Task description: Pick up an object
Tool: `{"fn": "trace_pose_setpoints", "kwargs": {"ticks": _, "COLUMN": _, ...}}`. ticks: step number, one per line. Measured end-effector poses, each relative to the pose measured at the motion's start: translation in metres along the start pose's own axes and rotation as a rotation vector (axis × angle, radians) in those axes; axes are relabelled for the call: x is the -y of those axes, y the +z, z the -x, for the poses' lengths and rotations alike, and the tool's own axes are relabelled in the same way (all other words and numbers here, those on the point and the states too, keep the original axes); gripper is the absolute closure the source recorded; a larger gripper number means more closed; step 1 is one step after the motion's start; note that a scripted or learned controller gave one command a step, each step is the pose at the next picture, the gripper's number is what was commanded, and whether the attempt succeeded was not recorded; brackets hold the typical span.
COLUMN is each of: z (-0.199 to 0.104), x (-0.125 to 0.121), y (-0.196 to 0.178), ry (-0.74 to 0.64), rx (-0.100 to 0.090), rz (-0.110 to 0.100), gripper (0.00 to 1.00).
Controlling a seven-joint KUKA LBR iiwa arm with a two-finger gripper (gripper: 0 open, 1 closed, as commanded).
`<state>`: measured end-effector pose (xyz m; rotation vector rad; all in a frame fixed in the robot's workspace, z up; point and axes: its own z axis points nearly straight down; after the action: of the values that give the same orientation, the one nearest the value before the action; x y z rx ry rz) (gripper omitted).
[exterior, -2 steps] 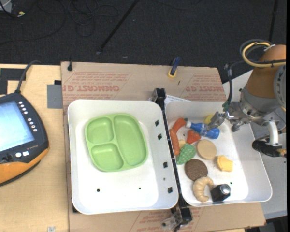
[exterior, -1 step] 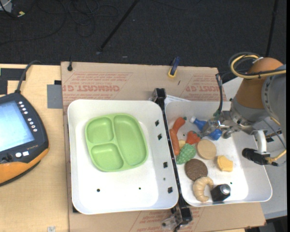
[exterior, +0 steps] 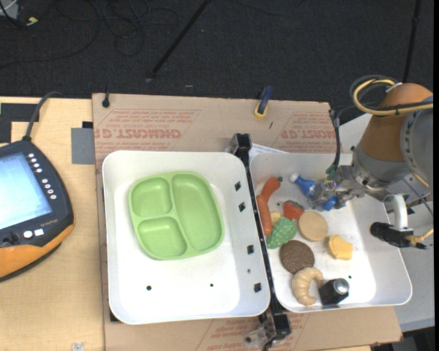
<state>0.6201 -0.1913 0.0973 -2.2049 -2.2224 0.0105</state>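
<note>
The right white bin (exterior: 380,284) holds several toy foods: an orange sausage (exterior: 266,198), a blue piece (exterior: 305,185), a red piece (exterior: 293,210), a green leafy piece (exterior: 282,232), a tan disc (exterior: 314,226), a brown disc (exterior: 298,255), a yellow wedge (exterior: 341,248), a croissant (exterior: 306,284) and a black and silver item (exterior: 334,291). My gripper (exterior: 334,193) is low at the bin's upper middle, just right of the blue piece and above the tan disc. The wrist and cables hide its tips.
The left white bin (exterior: 132,284) carries a green divided plate (exterior: 177,216). A black divider (exterior: 252,225) runs between the bins. A teach pendant (exterior: 18,210) lies at the far left, and a blue and yellow clamp (exterior: 263,102) sits on the cardboard's back edge.
</note>
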Motion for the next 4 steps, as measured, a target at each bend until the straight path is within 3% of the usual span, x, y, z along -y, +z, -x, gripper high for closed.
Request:
{"fn": "trace_pose_setpoints", "kwargs": {"ticks": 2, "z": 0.004, "x": 0.006, "y": -0.107, "ry": 0.008, "rx": 0.005, "rz": 0.017, "gripper": 1.0}}
{"fn": "trace_pose_setpoints", "kwargs": {"ticks": 3, "z": 0.006, "x": 0.006, "y": -0.132, "ry": 0.009, "rx": 0.003, "rz": 0.014, "gripper": 1.0}}
{"fn": "trace_pose_setpoints", "kwargs": {"ticks": 4, "z": -0.043, "x": 0.025, "y": -0.121, "ry": 0.005, "rx": 0.0, "rz": 0.007, "gripper": 1.0}}
